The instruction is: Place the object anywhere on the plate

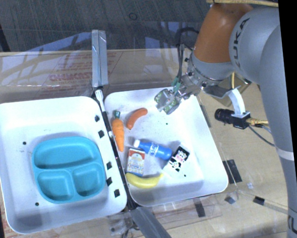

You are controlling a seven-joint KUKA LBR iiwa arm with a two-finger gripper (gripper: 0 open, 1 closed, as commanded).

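A blue divided plate (66, 168) lies in the left bin (21, 208). The right bin (205, 152) holds a carrot (118, 134), an orange sausage (135, 117), a blue and white tube (152, 148), a small carton (135, 162), a banana (144, 180) and a black and white toy (178, 158). My gripper (166, 100) hangs over the right bin's far right part, above the objects and apart from them. Nothing shows between its fingers.
A metal divider (99, 57) runs between the bins at the back. The arm (234, 33) reaches in from the right over the right bin's far corner. Tape strips (149, 229) lie on the bench in front of the bins.
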